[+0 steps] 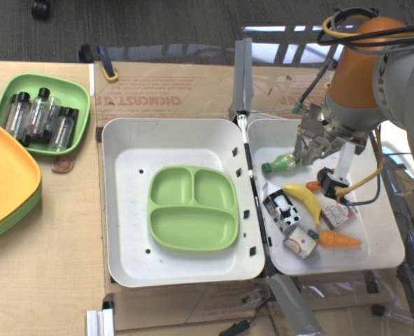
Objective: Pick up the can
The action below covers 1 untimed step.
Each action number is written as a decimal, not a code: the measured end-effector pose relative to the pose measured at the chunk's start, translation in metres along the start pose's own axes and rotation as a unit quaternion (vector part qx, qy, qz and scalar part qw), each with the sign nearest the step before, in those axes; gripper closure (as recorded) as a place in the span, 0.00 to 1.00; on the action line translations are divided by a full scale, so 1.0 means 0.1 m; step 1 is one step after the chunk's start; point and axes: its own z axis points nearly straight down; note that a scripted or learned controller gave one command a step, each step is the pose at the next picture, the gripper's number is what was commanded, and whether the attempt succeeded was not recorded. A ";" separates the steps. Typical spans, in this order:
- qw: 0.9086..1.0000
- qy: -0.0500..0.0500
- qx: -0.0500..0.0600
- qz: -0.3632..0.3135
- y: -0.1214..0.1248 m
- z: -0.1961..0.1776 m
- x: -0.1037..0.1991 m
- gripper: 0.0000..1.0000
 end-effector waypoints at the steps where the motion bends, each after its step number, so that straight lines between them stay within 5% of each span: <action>1: 0.999 -0.001 -0.001 -0.035 0.57 0.13 0.14 1.00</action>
